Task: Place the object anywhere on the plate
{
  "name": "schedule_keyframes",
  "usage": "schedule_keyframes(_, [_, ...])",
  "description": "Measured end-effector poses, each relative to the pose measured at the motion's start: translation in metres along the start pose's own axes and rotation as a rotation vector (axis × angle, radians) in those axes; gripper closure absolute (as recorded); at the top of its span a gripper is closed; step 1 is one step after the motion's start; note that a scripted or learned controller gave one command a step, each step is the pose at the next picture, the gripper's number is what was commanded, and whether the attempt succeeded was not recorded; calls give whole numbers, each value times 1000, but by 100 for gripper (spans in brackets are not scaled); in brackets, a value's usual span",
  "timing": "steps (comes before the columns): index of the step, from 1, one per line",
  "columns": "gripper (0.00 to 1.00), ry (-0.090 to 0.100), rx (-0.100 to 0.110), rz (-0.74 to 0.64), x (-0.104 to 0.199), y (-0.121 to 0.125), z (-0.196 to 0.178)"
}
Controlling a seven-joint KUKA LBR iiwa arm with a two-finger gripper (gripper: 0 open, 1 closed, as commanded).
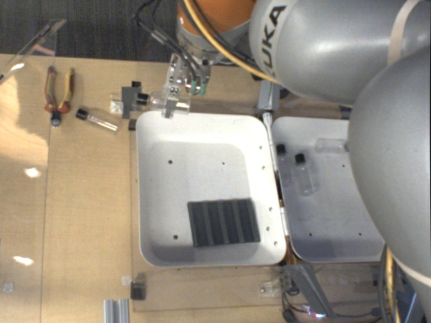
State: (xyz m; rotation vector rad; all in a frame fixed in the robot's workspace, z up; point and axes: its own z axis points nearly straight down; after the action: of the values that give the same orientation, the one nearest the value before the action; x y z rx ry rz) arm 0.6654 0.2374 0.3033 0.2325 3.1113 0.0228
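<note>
Grey arm (350, 52) looms closest, reaching leftward over a tan wooden bench (67, 207). Left bin (151, 180) holds a dark ribbed plate (223, 222); right bin (337, 247) holds clear vials (304, 173). Gripper (176, 99) hangs at the left bin's far rim; finger state indiscernible. Pliers (58, 91) lie far left.

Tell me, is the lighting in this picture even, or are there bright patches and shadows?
Camera view: uneven. Bright glare patches lie on the wooden bench at the left; the left bin holds a soft shadow across its lower floor around the dark ridged plate; the arm carries pale highlights, and it looms large and slightly soft; the clear vial in the right bin is faint.
</note>
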Motion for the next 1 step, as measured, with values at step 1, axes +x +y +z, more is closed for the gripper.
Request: schedule_keyframes(1, [100, 13, 17, 439, 8, -4, 94])
